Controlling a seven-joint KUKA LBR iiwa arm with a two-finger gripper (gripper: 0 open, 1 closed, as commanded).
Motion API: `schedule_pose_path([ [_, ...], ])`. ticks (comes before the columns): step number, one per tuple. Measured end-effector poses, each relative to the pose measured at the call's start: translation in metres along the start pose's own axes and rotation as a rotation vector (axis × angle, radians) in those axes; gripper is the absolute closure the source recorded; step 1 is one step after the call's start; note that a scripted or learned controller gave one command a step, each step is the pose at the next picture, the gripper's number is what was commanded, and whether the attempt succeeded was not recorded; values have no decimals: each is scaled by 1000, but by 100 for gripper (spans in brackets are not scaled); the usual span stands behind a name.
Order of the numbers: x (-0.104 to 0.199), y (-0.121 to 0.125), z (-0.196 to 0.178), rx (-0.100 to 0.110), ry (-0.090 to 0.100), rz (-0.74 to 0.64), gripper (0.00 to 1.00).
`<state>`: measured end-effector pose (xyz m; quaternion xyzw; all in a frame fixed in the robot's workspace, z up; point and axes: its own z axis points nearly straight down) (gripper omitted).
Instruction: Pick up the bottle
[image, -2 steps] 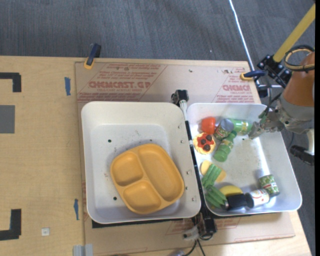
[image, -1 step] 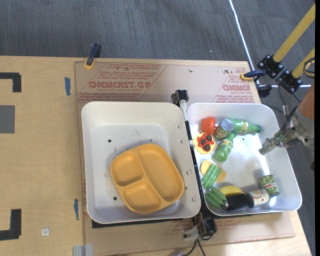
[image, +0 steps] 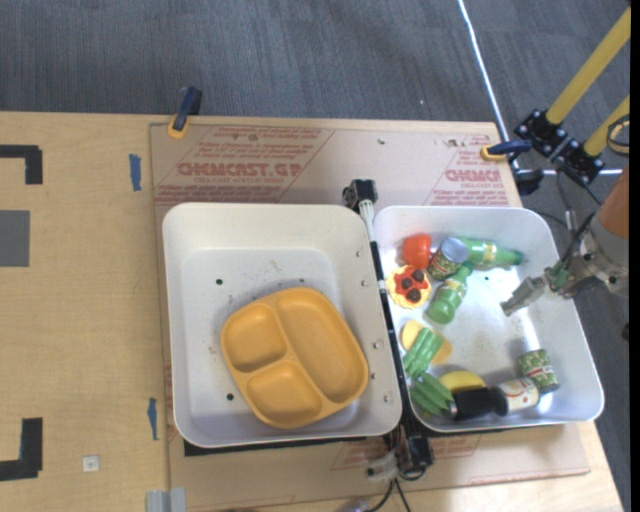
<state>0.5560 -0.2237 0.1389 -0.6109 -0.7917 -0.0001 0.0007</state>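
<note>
- Bottle (image: 447, 299): camera view shows a green one lying tilted in the right bin (image: 585, 350), upper-left part, touching a can (image: 445, 259); a second green bottle (image: 490, 253) lies just above, and a dark one (image: 490, 401) along the bottom wall.
- Gripper (image: 524, 297): right of frame centre, over bare bin floor, well apart from all three. Nothing is between its fingers; how far they stand apart cannot be told.
- Left bin (image: 190, 300): holds a yellow divided tray (image: 292, 356).
- Step, as judged: approach, no grasp yet. Next move calls for travel left and a descent astride one bottle's body.
</note>
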Motion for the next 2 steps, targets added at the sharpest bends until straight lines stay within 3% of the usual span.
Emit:
schedule_pose_path([
  [1, 42, 52, 50, -7, -5, 242, 0],
  [2, 39, 53, 38, -15, -14, 243, 100],
])
